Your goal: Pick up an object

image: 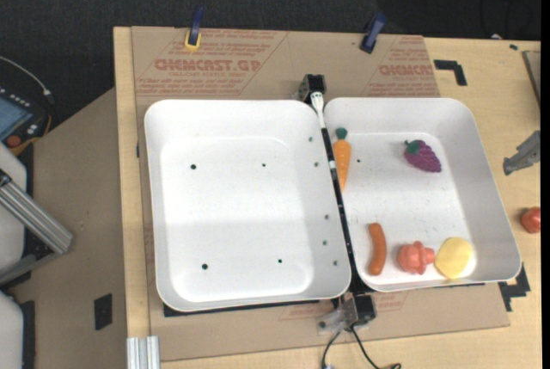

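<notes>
The carrot lies in the right bin at 9 o'clock, against the left wall. It is probably light, rigid, smooth plastic; grasp across its thick middle. Grapes sit at 1 o'clock; sausage, red toy and lemon at 6 o'clock. Gripper state: cannot tell.
</notes>
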Controlling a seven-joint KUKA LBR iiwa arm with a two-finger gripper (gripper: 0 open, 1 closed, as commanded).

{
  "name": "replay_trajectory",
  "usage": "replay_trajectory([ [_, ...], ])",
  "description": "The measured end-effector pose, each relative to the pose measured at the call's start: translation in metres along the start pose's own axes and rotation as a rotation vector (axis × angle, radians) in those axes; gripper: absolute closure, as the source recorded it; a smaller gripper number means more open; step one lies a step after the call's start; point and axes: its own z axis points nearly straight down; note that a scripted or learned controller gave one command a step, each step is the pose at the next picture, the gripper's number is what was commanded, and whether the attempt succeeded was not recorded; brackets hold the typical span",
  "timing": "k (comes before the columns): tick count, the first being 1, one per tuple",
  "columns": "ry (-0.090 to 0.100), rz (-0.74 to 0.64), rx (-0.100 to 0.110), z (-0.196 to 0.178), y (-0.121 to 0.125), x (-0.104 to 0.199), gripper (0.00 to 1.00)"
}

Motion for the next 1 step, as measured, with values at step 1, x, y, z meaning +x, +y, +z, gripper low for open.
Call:
replay_trajectory([
  [1,-0.002,-0.002,-0.004,-0.0443,0.0491,0.0,0.0],
])
